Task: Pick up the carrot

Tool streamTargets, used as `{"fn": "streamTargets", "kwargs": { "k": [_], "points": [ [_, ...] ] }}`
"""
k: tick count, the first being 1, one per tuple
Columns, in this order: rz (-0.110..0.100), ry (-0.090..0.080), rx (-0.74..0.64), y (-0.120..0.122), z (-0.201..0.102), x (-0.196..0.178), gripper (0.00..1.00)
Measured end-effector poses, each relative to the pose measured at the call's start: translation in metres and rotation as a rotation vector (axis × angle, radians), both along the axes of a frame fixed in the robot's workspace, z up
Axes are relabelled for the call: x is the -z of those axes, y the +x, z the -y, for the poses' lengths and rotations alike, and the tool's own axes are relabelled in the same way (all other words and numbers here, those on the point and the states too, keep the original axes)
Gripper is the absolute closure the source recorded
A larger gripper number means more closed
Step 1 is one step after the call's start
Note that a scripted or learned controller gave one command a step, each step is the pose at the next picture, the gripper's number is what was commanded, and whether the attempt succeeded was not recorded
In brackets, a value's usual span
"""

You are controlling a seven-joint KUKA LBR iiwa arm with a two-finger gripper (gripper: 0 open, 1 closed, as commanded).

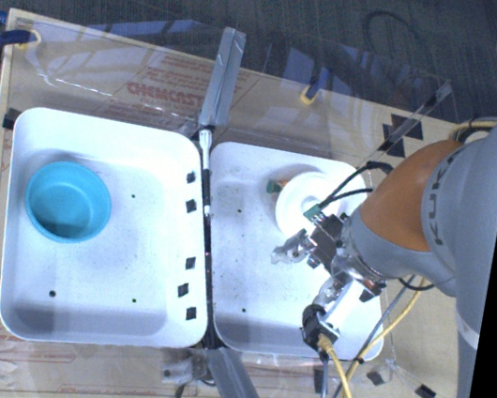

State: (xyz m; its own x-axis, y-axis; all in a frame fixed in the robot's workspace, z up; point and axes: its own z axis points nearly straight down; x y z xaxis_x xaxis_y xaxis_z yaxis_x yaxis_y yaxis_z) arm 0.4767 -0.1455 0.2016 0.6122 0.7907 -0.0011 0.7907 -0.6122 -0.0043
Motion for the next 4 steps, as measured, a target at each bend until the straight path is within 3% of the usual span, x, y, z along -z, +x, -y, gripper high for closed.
{"fn": "streamTargets", "kwargs": {
  "k": [1,2,3,4],
  "points": [
    [0.003,-0.002,0.266,0.001,0.034,-0.102,0.0],
    [-0.004,0.0,0.4,-0.001,-0.025,0.056,0.0],
    [0.001,0.0,0.441,0.0,0.027,-0.014,0.0],
    [-0.003,0.0,0.373,-0.001,-0.025,0.08,0.0]
  ]
}}
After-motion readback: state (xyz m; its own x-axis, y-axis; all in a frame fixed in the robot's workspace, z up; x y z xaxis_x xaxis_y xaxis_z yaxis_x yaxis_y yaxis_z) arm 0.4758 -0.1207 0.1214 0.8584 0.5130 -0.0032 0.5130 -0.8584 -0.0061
